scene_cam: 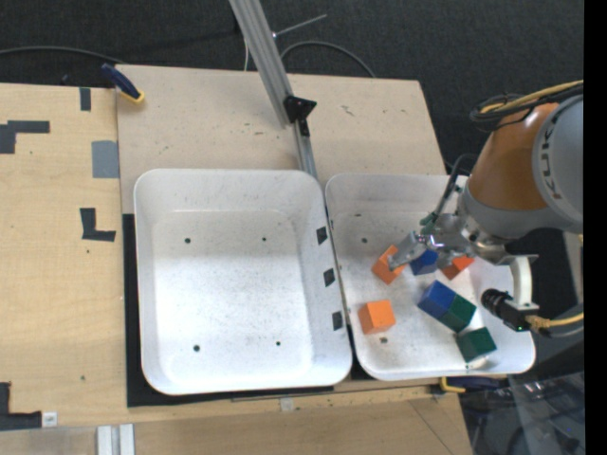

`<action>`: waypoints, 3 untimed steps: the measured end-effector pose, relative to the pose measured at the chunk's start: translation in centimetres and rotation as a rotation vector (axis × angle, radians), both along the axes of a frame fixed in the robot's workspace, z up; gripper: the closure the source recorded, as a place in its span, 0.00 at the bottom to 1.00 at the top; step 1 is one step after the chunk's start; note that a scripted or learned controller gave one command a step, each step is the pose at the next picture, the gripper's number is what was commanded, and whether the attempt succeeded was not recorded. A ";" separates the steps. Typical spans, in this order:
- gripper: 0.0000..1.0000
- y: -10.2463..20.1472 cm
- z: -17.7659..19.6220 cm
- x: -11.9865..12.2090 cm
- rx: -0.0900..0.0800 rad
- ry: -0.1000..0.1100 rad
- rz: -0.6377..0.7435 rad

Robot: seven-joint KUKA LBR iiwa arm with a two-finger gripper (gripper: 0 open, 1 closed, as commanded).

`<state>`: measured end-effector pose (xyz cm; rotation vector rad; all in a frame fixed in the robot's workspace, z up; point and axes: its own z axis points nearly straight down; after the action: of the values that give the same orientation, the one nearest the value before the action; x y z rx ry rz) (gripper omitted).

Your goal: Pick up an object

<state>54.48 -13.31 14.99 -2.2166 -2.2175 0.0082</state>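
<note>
Plywood bench (pixel 218 131), pale and scuffed, was the largest item I logged, carrying grey and black tape marks at its left and a slanted aluminium rail (pixel 266 50) crossing its top edge. Next in size came the left bin (pixel 152 197), white and shallow, speckled with dark flecks, and beside it, touching along the shared wall, the right bin (pixel 356 202), likewise white. I noted the arm (pixel 531 173), grey with its orange band, reaching in from the right and hanging over the right bin's far side. Its gripper (pixel 422 254) sat low over the bin floor among the blocks; from my station I could not tell whether its fingers were open or closed, nor whether anything lay between them. Contents of the right bin, by size: one blue block (pixel 438 300), touching a dark green block (pixel 462 313) on its right; a second green block (pixel 474 344) near the bin's front right corner; an orange cube (pixel 377 316) lying apart at the front left; an orange block (pixel 386 265) just beside the gripper on its left; and a small red-orange piece (pixel 457 264) just right of the gripper.
</note>
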 end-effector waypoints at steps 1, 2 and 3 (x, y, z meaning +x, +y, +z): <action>0.00 -0.2 -3.2 0.5 -0.006 -0.022 0.000; 1.00 -0.2 -2.4 0.4 -0.007 -0.021 0.000; 1.00 0.7 2.3 0.1 -0.001 -0.011 0.002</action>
<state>54.63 -12.60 17.31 -2.2207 -2.2251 -0.0026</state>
